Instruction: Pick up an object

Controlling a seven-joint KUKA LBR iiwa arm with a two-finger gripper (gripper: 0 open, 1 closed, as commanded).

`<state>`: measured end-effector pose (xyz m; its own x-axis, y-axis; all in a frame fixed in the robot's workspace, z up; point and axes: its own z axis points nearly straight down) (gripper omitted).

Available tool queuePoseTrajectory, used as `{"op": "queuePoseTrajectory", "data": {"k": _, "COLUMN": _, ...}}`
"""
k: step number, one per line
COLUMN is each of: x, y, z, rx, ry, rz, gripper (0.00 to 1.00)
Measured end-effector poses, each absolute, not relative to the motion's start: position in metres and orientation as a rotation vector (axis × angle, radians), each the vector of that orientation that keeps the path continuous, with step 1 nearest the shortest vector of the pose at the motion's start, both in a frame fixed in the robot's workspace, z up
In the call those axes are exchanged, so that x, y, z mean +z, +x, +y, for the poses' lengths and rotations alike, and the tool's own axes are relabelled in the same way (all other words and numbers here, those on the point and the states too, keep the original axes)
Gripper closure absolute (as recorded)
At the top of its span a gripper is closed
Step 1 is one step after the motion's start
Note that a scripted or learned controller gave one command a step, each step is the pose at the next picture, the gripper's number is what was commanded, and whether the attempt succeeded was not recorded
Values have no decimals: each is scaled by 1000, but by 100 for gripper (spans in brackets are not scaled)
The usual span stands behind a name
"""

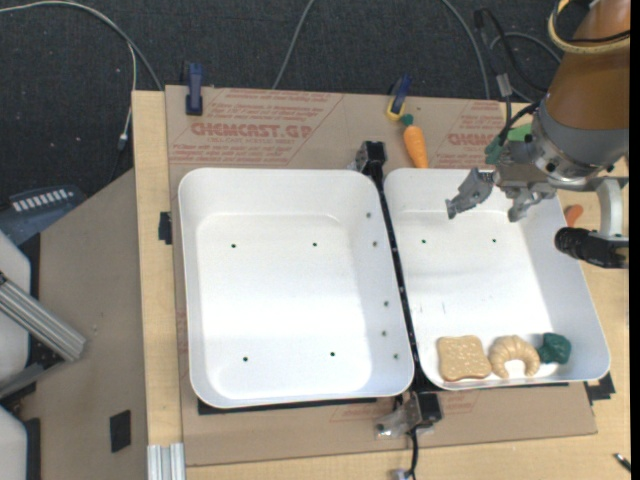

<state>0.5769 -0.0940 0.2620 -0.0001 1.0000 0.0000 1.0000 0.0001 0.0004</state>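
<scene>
The pincer (495,197) hangs over the far end of the right bin (560,268), fingers apart and holding nothing. The approach looks barely begun: the cracker (462,358), croissant (515,355) and green piece (555,347) lie along the near edge, so it must travel there and descend.

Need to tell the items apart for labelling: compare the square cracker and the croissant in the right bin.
The cracker is flat, squarish and tan with a speckled face; the croissant is a curved crescent, paler and puffier. The cracker lies left of the croissant, which sits between it and a green piece. Both rest along the near edge of the right bin, far from the gripper.
</scene>
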Motion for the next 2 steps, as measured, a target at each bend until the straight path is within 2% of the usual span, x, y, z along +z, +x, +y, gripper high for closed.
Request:
{"op": "queuePoseTrajectory", "data": {"k": 1, "x": 114, "y": 561, "z": -126, "rx": -12, "ry": 2231, "rz": 2225, "gripper": 0}}
{"op": "queuePoseTrajectory", "data": {"k": 2, "x": 110, "y": 498, "z": -115, "rx": -1, "ry": 2223, "rz": 2222, "gripper": 0}}
